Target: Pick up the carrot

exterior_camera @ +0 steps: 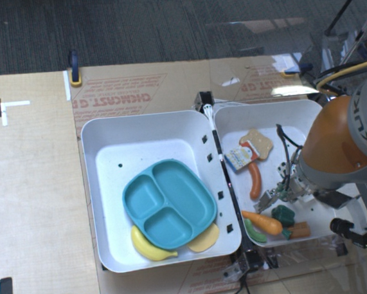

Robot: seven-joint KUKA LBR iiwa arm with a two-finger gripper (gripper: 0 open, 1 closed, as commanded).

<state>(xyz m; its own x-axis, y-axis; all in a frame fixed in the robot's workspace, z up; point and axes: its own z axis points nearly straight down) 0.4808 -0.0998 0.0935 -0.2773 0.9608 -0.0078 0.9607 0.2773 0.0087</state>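
The orange carrot (263,222) is seen lying slantwise by the right bin (309,110) front edge, hemmed by toys. Tool (273,194) is positioned just above; its opening cannot be determined.

Left bin (96,184): teal tray (169,204), banana (149,246) at its near edge. Right bin (264,111): sausage (256,179), toast (258,142), carton (239,158).

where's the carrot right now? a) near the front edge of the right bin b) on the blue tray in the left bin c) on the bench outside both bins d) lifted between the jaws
a: the carrot lies on the floor of the right bin near its front edge, beside a green item, while the gripper sits just above it with nothing seen between its jaws.
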